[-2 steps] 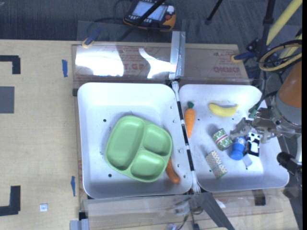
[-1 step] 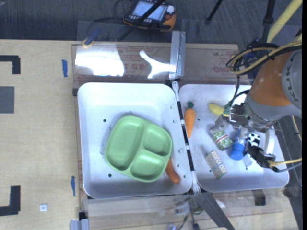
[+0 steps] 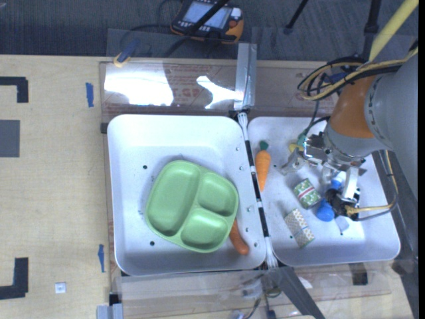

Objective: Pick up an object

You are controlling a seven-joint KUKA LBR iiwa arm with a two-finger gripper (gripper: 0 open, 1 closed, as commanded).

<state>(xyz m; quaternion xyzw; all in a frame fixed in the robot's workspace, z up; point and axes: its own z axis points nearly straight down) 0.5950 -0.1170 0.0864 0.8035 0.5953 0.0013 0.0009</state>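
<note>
Gripper (image 3: pixel 332 178) low in right bin (image 3: pixel 378 244), finger state can't tell.
Can (image 3: pixel 306 192) at its 9 o'clock; carrot (image 3: pixel 263 166) further left; green tray (image 3: pixel 191 206) in left bin (image 3: pixel 126 178).

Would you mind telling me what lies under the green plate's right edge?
An orange sausage-like piece pokes out from beneath the green plate. How far it reaches underneath is covered.

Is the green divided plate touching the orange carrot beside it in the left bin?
Touching. Camera view shows the carrot tucked against the green plate lower right rim.
</note>
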